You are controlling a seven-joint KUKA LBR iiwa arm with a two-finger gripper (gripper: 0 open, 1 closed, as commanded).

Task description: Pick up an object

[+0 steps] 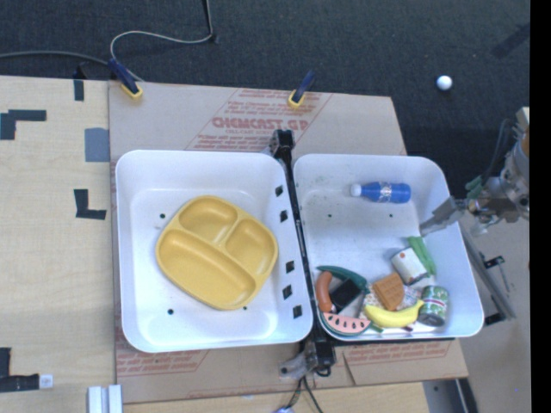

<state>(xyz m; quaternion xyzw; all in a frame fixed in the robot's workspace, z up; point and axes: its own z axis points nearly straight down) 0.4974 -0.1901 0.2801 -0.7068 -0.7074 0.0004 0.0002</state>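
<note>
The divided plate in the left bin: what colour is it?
Yellow all over; the divided plate shows clearly in the camera view, lying in the left bin.

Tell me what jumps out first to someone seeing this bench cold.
The big yellow divided plate lying alone in the left bin. Next, the toy food heaped in the right bin's near corner, a banana among it, and a blue bottle lying apart near the far wall.

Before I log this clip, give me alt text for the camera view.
Two white bins sit side by side: the left bin holds a yellow divided plate, the right bin a blue bottle and toy food clustered at its near edge, including a banana. The robot's hand hovers at the right bin's right rim.
</note>
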